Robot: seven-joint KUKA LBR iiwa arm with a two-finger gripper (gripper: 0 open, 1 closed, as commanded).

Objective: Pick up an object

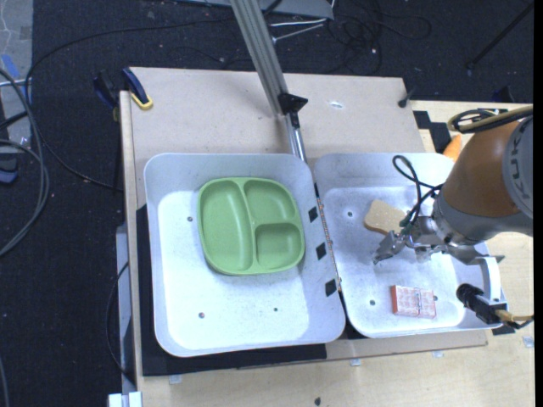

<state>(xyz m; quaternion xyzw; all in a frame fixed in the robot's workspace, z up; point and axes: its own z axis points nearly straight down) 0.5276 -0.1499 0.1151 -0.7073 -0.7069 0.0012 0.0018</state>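
In the right bin lie a tan block near the middle and a small red and white packet toward the front. My gripper hangs low over the right bin floor, just right of and below the tan block and up-left of the packet. Nothing shows between its fingers. The grey and orange arm comes in from the right and covers the bin's right side.
A green divided plate rests in the left bin. A metal pole slants down from the top to the ridge between the bins. A black cable loops near the wrist.
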